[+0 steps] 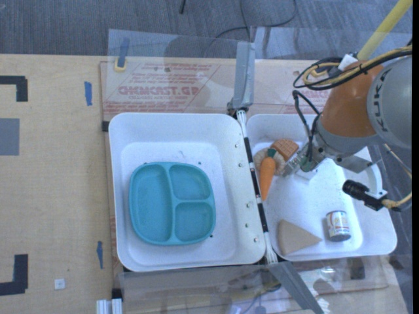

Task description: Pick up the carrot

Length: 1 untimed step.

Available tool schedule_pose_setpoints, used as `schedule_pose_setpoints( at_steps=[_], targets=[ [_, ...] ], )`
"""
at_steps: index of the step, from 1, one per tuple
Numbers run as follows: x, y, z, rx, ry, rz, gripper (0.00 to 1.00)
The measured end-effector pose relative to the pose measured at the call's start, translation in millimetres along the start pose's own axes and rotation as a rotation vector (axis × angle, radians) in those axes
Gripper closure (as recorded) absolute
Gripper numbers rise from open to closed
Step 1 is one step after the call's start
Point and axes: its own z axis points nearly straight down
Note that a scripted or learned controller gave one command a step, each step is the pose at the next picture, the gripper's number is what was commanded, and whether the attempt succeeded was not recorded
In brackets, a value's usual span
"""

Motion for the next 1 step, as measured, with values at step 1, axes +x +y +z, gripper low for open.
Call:
schedule_pose_setpoints(
  at_steps=[1],
  targets=[
    [94.4,19.7,-97.6,0.013,0.017,0.067,1.0]
  ],
)
